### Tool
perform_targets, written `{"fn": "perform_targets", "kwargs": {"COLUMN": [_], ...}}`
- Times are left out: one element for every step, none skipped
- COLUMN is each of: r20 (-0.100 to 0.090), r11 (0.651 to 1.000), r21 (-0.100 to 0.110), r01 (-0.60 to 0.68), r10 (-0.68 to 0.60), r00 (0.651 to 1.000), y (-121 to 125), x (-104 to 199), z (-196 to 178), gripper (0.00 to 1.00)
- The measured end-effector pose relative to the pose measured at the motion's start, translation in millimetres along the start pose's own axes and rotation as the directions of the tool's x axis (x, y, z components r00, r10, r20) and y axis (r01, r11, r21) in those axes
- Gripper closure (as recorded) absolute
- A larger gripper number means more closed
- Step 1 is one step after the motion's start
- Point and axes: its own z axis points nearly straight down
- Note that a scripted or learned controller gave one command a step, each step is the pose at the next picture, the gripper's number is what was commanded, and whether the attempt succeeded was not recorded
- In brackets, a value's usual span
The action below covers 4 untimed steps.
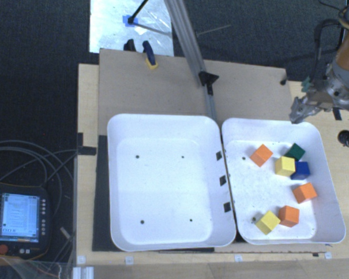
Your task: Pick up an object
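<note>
Camera view looks down on two white bins, and the blocks to pick from all sit in the right bin [326,226], at the right side of the frame. Any one of them will do for the task.

Near the top of that bin, an orange block [261,155] sits by itself, a little apart from the rest. Right of it, a green block [295,151], a yellow block [285,166] and a blue block [302,169] are bunched up and touching. Those three would be hard to grab, because the pincer could bump a neighbor. Lower down there is another orange block [304,192], and at the bottom a yellow block [268,221] lies just beside a third orange block [288,215].

The pincer [299,114] hangs at the upper right of the frame, over the top edge of the right bin, and it holds nothing. I cannot tell if it is apart or together.

My guess for a good try: go for the lone orange block near the top, come straight down over its middle, and squeeze its flat sides, not its corners.

Counting up: three orange blocks, two yellow, one green, one blue. That makes seven. There are two bins; the left bin [123,134] fills the middle of the frame, and both rest on the tan surface [165,83].
</note>
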Motion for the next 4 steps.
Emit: {"fn": "perform_targets", "kwargs": {"r20": [-0.002, -0.002, -0.001, -0.001], "r11": [1.000, 1.000, 1.000, 1.000], "r21": [0.000, 0.003, 0.002, 0.003], "r01": [0.001, 0.000, 0.000, 0.000], "r10": [-0.001, 0.000, 0.000, 0.000], "r00": [1.000, 1.000, 1.000, 1.000], "y": [-19.2, -47.4, -66.6, -84.8], "x": [56.5, 105.9, 151.5, 190.8], "z": [-4.9, -6.0, -8.9, 5.3], "gripper": [1.00, 1.00, 1.00, 1.00]}}
